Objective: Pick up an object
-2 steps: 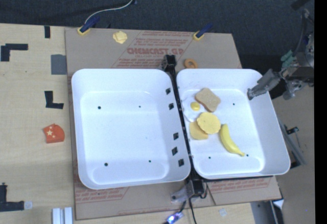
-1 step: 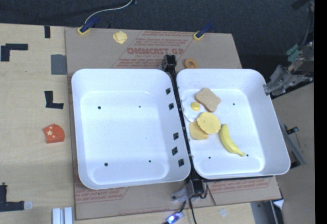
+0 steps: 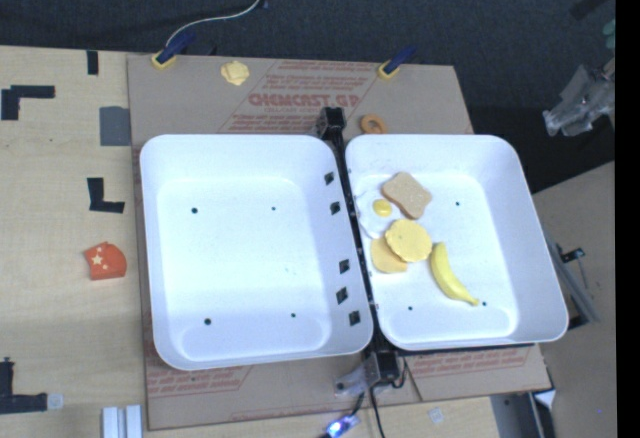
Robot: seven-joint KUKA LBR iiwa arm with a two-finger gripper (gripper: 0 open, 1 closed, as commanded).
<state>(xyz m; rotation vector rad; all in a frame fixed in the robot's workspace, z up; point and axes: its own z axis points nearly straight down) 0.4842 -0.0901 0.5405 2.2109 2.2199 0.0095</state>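
Banana (image 3: 452,276), camera view: lies flat in the bin (image 3: 533,226) on the view's right, toward its front wall, just beside a round yellow piece (image 3: 409,240), with a toast slice (image 3: 406,194) further back. Looks small, curved, plain yellow, darker at the lower tip. Probably a light, stiff toy with a smooth skin; likely to slip or roll under a glancing pinch. Best taken across the thick middle, square to the curve, clear of the neighbour. Gripper (image 3: 578,106): hovers blurred beyond the bin's far right corner, well apart from the banana; cannot tell whether spread or closed.
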